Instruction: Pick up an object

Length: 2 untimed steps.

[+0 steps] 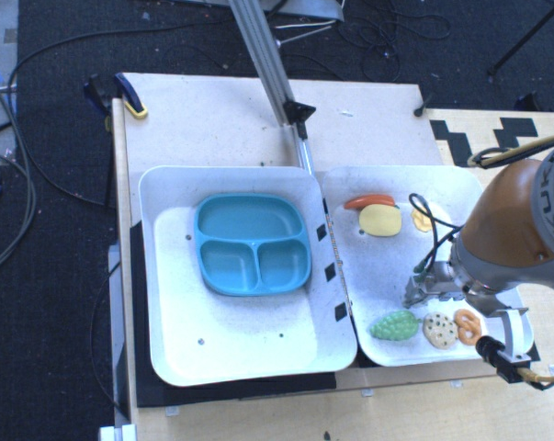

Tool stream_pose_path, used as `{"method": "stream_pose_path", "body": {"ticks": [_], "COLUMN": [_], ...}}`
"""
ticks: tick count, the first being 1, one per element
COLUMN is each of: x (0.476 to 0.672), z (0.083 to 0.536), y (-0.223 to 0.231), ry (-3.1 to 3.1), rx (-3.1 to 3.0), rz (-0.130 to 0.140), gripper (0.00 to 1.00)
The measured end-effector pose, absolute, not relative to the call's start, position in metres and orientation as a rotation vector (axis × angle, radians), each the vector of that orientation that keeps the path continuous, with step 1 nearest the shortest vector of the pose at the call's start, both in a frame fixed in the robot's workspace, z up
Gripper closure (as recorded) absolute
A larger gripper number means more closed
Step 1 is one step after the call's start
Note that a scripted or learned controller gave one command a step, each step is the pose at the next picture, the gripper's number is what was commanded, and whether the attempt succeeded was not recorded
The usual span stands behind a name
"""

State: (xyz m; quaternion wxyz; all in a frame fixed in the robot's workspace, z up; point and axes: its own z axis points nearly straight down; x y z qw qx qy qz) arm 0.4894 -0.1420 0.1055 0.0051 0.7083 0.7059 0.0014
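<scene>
The grey arm's gripper [422, 290] is hovering in the right white bin [387, 255], just above the green leafy toy [393, 325]; finger state unclear. Next, it is needing a descent.

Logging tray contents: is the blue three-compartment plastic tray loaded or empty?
Empty: all three compartments of the blue tray show bare blue floor, in the left white bin.

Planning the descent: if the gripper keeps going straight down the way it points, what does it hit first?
Most likely bare floor of the right bin, just above the green toy and the cookie. The gripper seems to point downward; depth is unclear from one view.
</scene>
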Motion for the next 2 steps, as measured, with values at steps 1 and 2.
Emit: {"method": "stream_pose_path", "body": {"ticks": [1,2], "x": [0.499,0.501], "z": [0.161,0.212], "y": [-0.137,-0.137], "ry": [2.222,2.221], "rx": [2.215,2.215], "rz": [0.003,0.004], "gripper": [1.00,1.00]}}
